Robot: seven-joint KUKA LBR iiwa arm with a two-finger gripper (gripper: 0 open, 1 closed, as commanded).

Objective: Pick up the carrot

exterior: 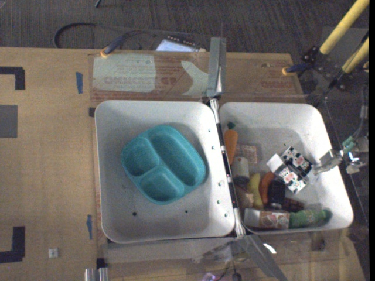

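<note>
The carrot is orange with a dark green top. It lies lengthwise against the left wall of the right bin, its top pointing to the far side. Nothing covers it. A grey piece that looks like my gripper reaches in over the right rim of that bin, far to the right of the carrot and next to a black-and-white patterned box. It is small and blurred, and nothing is seen in it.
Near the carrot lie a pink packet, a white cup, a yellow banana, a red-orange item, a bottle and a green toy. The left bin holds a teal divided plate.
</note>
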